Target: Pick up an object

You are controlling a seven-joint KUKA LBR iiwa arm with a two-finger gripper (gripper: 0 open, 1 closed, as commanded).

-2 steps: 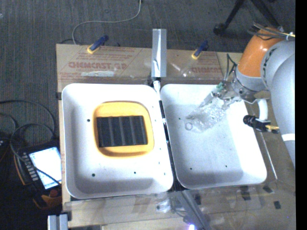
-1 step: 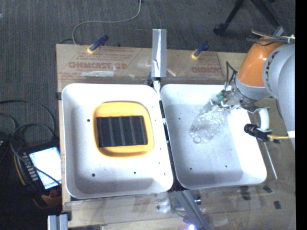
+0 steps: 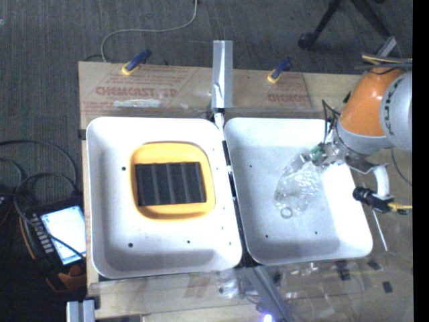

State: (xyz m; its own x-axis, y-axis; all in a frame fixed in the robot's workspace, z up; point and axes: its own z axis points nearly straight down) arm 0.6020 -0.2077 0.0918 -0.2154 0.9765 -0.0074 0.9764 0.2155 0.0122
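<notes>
Two shallow white bins sit side by side on a brown bench. In the left bin [image 3: 107,180] lies a yellow tray-like object [image 3: 173,180] with a dark ribbed panel in its middle, flat on the bin floor and a little above the bin's centre. In the right bin [image 3: 255,153] lies a clear, crinkled plastic object [image 3: 298,186], hard to make out against the white floor; it stretches from the middle of the bin up toward the bin's right wall, with a small ring-shaped part at its lower end.

The arm reaches in from the right, its orange band [image 3: 365,109] and grey body above the right bin's upper right corner. The gripper [image 3: 322,154] is at the upper end of the clear plastic object, close to or touching it; whether the claw is apart, together or clamped on the plastic cannot be told, as the tip is small and blends with the plastic.

Two blue and yellow clamps [image 3: 136,62] hold the far edge of the bench board, and a metal post [image 3: 222,72] stands between the bins at the back
</notes>
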